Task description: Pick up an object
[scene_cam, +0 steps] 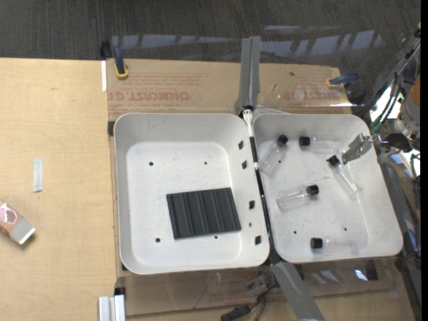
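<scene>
While the pincer (pixel 358 147) hangs over the right bin (pixel 374 246), perhaps touching a clear vial (pixel 342 172), I cannot tell its state.

The robot arm (pixel 408 105) comes in at the right edge of the frame, a little above the middle. Not much of it can be seen there. Its gripper (pixel 354 149) sticks out toward the left and points a bit downward. It looks thin and silver. The fingers are too small and blurry to make out.
</scene>
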Available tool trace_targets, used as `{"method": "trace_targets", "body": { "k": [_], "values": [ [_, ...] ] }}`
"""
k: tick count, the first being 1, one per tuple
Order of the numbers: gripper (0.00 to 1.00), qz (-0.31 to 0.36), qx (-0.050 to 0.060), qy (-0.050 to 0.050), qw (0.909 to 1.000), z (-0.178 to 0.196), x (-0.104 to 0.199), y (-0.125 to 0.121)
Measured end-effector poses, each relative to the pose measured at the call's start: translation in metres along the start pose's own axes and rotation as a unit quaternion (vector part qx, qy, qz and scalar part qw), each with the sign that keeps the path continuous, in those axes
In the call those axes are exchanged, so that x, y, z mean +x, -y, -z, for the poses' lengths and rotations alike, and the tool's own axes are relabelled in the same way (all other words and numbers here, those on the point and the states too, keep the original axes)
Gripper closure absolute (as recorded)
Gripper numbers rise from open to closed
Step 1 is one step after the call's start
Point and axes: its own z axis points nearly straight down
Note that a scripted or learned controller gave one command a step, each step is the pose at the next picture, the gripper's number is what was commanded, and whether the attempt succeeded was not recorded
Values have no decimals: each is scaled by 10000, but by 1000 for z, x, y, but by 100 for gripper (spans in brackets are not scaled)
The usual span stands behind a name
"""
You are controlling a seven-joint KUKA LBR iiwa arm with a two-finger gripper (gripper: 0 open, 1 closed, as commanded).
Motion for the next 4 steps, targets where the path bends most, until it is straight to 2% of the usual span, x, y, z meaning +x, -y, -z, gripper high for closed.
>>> {"method": "trace_targets", "body": {
  "k": [1, 2, 3, 4],
  "values": [
    [0, -28, -8, 4, 10000, -105, 0, -60],
    [0, 175, -7, 1, 9998, -131, -13, -20],
    [100, 163, -6, 3, 9999, -122, -14, -19],
    [100, -50, -13, 6, 10000, -100, 18, -71]
  ]
}}
